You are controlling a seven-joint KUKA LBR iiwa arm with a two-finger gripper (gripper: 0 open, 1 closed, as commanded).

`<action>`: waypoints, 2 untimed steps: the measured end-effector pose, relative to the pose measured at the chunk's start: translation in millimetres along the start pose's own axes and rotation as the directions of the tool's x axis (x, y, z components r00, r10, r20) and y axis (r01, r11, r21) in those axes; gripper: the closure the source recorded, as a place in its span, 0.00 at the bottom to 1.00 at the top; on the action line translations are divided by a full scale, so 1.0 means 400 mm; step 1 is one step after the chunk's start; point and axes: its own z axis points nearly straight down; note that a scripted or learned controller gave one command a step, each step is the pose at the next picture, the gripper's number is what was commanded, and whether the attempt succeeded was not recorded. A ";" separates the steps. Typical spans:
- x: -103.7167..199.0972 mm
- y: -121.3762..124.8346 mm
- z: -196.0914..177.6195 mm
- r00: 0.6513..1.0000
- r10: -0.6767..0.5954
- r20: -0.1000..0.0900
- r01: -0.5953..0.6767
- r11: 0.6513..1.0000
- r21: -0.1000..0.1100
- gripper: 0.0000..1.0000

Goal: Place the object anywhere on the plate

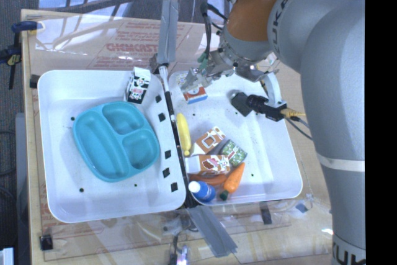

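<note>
Your gripper (197,79) hangs over the far end of the right bin (282,152), just above a small red, white and blue carton (196,95); I cannot tell whether it has hold of anything. The blue plate (116,140), smooth moulded plastic with three compartments, lies toward eight o'clock from it in the left bin (56,102), past the divider (166,133).

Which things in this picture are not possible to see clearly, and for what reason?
- Gripper, camera view: small and blurred under the wrist; whether it holds anything is unclear.
- Small red, white and blue item just below it: too small to identify.
- Black-and-white carton beside the blue plate: print unreadable.
- Pile near the carrot: items overlap, and those underneath are partly hidden.
</note>
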 end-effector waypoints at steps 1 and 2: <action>0.000 0.000 0.000 1.000 0.000 0.000 0.000 1.000 0.000 0.00; 0.307 -0.141 0.067 0.983 -0.182 -0.001 0.182 0.983 0.004 0.00</action>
